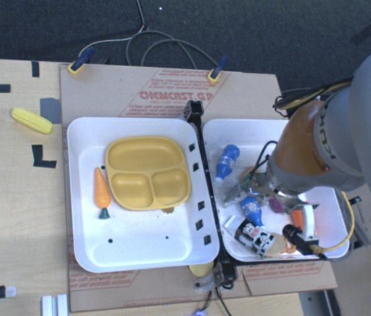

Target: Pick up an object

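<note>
My gripper [256,189] hangs low in the right bin [333,232], under the arm's orange band [300,143]. It sits among a cluster of small objects. A blue bottle [227,161] lies just to its upper left. A small blue item [252,209] lies directly below it, touching or nearly touching. A purple piece [276,205] is at its right. A black-and-white pack [254,236] and an orange and white item [298,217] rest toward the bin's front edge. The arm hides part of the bin's right side.
The left bin [132,245] holds a yellow divided plate [149,173] and a toy carrot [101,188]. A toy corn cob [32,120] lies on the bench at far left. A black divider [201,176] runs between the bins.
</note>
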You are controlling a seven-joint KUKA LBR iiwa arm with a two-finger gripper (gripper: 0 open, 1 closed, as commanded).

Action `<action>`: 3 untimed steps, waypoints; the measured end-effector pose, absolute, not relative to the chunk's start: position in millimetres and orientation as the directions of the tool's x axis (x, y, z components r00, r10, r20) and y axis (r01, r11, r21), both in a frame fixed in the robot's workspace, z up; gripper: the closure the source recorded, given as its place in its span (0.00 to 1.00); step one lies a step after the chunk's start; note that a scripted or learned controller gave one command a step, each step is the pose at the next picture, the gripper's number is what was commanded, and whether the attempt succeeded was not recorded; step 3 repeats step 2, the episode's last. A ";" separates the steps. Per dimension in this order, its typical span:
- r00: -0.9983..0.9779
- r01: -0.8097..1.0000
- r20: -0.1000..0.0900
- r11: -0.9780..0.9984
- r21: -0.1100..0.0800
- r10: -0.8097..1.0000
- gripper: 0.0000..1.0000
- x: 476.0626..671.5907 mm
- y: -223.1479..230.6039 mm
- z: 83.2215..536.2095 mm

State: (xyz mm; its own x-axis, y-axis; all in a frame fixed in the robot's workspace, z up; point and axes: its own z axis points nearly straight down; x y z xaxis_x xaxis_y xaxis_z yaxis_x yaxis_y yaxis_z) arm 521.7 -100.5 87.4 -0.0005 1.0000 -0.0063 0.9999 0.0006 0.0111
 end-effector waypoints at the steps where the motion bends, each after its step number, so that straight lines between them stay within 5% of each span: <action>1: 0.001 1.000 -0.007 -0.001 0.011 1.000 1.00 522.2 -101.9 97.4; 2: -0.009 1.000 0.000 0.009 0.010 1.000 1.00 581.6 -49.9 189.9; 3: -0.009 1.000 0.000 0.009 0.010 1.000 1.00 581.6 -49.9 189.9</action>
